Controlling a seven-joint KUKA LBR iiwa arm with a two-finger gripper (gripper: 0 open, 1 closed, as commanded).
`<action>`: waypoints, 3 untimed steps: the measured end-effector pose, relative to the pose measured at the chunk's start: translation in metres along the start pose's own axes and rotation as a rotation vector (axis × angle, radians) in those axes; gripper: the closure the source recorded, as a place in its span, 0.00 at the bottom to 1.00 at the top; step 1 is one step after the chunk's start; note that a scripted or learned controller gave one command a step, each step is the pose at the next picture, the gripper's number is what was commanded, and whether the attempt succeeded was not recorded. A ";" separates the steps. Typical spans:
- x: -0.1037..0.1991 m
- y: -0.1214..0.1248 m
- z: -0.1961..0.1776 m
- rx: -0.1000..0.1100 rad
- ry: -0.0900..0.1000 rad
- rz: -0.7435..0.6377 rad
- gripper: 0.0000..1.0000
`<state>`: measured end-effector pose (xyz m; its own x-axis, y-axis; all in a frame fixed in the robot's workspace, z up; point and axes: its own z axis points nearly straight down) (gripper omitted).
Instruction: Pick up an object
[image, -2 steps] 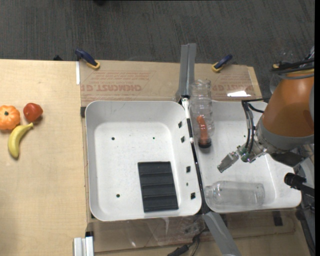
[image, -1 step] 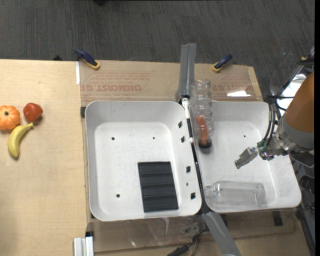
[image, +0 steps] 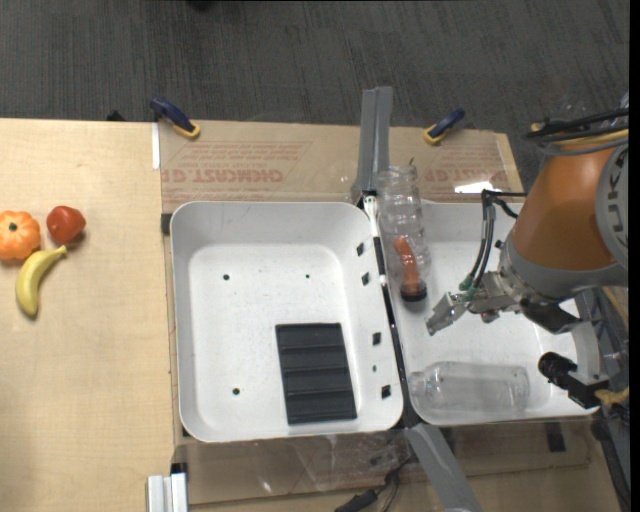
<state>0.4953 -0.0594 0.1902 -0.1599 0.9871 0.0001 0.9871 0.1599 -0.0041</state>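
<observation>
Beige bench boards carry two white bins; over the right bin (image: 560, 400) the gripper (image: 445, 312) hangs, grasp state impossible to tell. Just left stands a clear bottle (image: 404, 225) with orange inside; another clear bottle (image: 470, 386) lies below. Light, slick, crushable plastic, probably best taken mid-body

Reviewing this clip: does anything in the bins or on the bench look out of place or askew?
Slightly. A clear bottle with an orange piece inside lies across the divider rim of the right bin, and fruit sits outside the bins on the bench's left. The gripper hovers over the right bin.
</observation>
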 end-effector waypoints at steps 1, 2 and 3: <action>-0.008 0.051 -0.001 -0.001 -0.002 0.094 0.00; -0.058 0.080 0.091 -0.001 -0.001 -0.052 0.00; -0.086 0.131 0.098 0.002 -0.001 -0.064 0.00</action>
<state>0.6383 -0.1231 0.0913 -0.2228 0.9749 -0.0005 0.9748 0.2228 -0.0062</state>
